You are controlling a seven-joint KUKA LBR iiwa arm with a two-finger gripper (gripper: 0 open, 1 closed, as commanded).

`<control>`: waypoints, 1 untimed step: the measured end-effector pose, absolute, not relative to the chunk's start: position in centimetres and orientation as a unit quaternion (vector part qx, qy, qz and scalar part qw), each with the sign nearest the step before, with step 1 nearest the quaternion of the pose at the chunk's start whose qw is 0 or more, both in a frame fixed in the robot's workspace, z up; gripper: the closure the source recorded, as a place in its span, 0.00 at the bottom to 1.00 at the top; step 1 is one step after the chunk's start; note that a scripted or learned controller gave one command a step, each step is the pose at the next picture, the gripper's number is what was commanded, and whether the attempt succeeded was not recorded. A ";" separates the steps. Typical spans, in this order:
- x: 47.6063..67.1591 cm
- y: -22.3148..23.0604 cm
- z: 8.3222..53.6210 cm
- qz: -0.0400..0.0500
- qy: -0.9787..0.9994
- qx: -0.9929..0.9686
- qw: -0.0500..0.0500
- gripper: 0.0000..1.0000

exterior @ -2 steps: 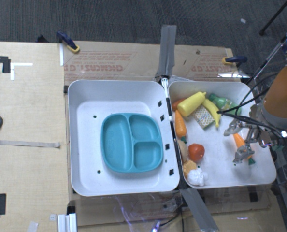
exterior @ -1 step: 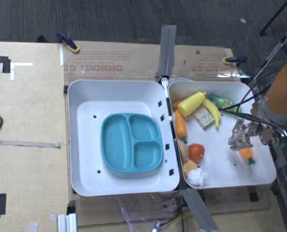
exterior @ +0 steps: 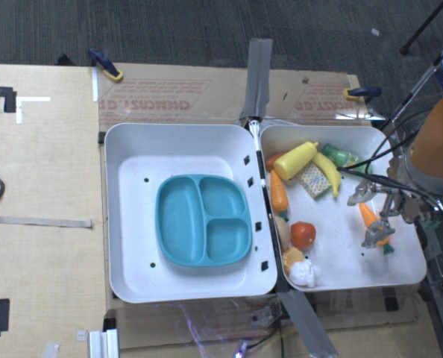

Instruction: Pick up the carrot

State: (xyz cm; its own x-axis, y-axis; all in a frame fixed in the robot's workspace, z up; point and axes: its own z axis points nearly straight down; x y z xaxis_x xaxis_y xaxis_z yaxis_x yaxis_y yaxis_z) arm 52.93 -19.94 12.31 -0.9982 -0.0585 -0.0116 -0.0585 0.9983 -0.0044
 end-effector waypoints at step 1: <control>52.9 -22.1 9.2 0.000 0.997 0.075 0.002 0.00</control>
